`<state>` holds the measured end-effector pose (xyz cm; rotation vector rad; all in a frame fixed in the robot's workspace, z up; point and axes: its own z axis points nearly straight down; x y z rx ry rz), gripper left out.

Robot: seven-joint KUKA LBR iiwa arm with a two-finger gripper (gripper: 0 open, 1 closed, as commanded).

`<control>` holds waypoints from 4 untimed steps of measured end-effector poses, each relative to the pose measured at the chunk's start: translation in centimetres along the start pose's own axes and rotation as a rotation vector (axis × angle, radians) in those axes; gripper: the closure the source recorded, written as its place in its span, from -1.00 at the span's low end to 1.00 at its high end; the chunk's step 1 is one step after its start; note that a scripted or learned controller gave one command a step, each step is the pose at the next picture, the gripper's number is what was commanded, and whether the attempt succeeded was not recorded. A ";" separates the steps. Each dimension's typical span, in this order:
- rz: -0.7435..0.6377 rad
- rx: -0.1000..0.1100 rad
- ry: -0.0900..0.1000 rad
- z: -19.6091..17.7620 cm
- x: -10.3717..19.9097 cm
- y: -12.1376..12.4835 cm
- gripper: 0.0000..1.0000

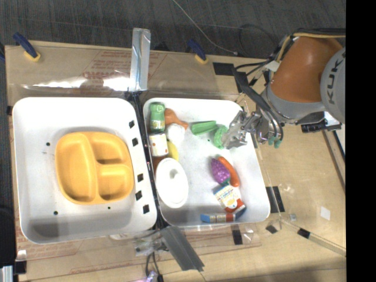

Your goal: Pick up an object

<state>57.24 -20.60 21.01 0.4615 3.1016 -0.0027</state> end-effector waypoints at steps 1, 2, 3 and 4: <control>0.226 0.001 0.004 -1.5 -2.9 0.4 1.00; 0.326 0.001 0.004 -4.6 -5.8 1.5 1.00; 0.484 0.002 0.010 -3.1 4.1 7.0 1.00; 0.430 0.001 0.007 -2.7 3.5 9.3 1.00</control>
